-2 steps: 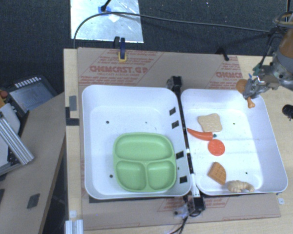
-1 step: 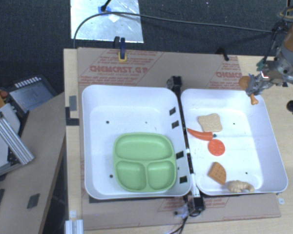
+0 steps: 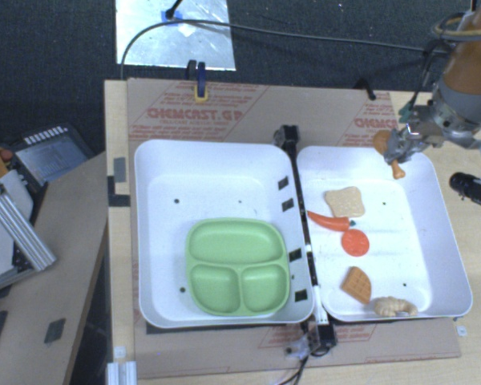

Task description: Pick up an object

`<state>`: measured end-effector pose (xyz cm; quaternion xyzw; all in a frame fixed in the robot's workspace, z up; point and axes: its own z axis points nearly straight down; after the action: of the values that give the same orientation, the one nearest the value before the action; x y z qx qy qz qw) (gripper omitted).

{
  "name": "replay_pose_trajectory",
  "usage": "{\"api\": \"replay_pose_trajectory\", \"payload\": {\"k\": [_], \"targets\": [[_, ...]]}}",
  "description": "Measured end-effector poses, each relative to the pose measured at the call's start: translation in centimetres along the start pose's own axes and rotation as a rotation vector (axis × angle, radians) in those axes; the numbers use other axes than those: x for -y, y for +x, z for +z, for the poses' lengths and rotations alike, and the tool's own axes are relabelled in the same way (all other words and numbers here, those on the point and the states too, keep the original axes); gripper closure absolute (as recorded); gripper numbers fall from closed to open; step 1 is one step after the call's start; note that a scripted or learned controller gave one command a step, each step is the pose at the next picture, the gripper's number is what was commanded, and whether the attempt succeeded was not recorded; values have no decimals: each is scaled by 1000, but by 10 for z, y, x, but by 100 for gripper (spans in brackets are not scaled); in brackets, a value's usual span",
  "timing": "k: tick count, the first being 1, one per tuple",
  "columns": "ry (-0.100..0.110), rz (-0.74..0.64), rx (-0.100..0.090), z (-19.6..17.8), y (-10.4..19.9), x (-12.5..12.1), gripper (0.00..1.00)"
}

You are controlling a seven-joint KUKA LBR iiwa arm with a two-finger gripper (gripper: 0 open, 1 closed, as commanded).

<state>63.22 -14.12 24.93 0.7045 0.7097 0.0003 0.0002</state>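
Orange item point(image 3: 391, 157) gripped in the raised pincer point(image 3: 398, 149).

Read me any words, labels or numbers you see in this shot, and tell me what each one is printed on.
"CHEMCAST GP": red print on the brown-papered board under the bins, behind the left bin.
More red print of the same kind on that board behind the right bin, cut off by the gripper: too partial to read.
Faint red print at the board's front edge: too blurred to read.
The dark device at the left: nothing legible.
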Motion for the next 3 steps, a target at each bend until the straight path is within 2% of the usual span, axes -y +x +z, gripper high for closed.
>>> {"api": "replay_pose_trajectory", "payload": {"k": [1,2,3], "targets": [[2,1,0,4,47,34,100],[3,-1,-2,16,102,54,100],[3,-1,-2,24,144,84,100]]}}
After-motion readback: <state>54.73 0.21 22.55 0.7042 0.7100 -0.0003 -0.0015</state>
